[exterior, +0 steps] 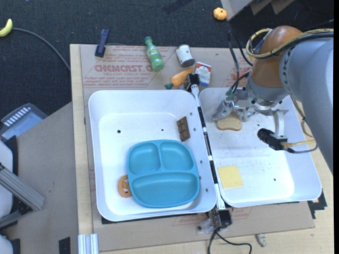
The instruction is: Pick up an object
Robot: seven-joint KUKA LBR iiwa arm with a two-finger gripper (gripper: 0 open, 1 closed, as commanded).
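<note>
My gripper [232, 112] is low over the far left corner of the right bin [296, 189]. Right beneath it a tan slice of bread [229, 124] lies on the bin floor, its far edge partly covered by the gripper. A flat yellow cheese slice [230, 177] rests nearer the front of the same bin. In the left bin [106, 120] a blue divided plate [163, 172] sits toward the front. A brown chocolate bar [183, 128] leans by that bin's right wall, and a small brown cookie [124, 186] peeks out from under the plate's left edge.
Behind the bins on the bench lie a green bottle [154, 54], a blue marker-like item [101, 42], a small white can [185, 55], a carrot [180, 78] and a small carton [203, 73]. The arm's bulk covers the right bin's far right.
</note>
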